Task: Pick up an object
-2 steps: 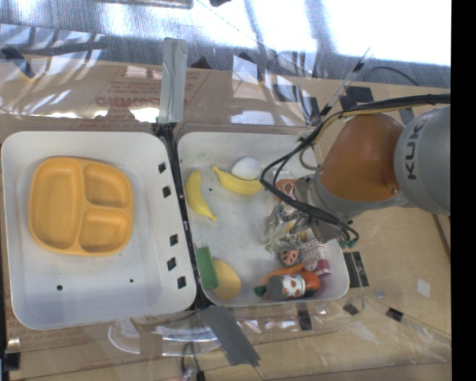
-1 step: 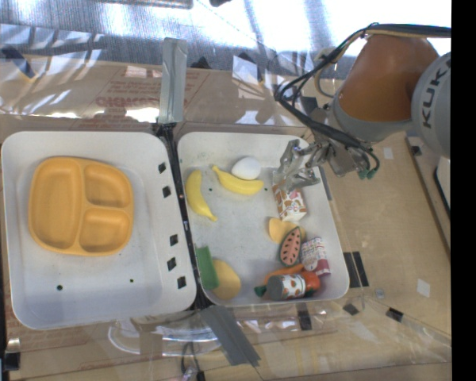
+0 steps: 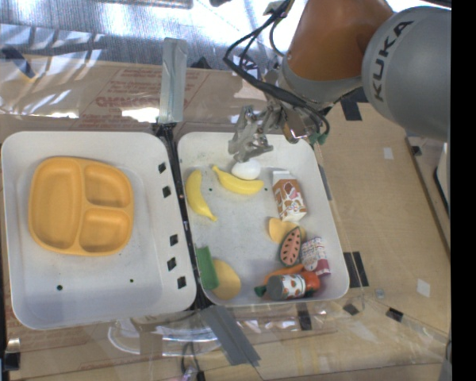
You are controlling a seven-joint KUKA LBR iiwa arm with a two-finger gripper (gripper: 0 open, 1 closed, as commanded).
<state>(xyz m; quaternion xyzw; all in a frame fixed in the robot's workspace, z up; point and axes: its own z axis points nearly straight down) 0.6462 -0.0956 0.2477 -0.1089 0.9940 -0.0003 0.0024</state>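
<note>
1. One camera view: the gripper [image 3: 249,146] hangs at the far edge of the right bin [image 3: 333,236], just above a small white object [image 3: 246,169]; how far it is open I cannot tell, and nothing visibly sits in it.
2. The white object touches a banana [image 3: 238,182], so a descent could nudge both.
3. It looks round and may roll away from closing fingers.
</note>
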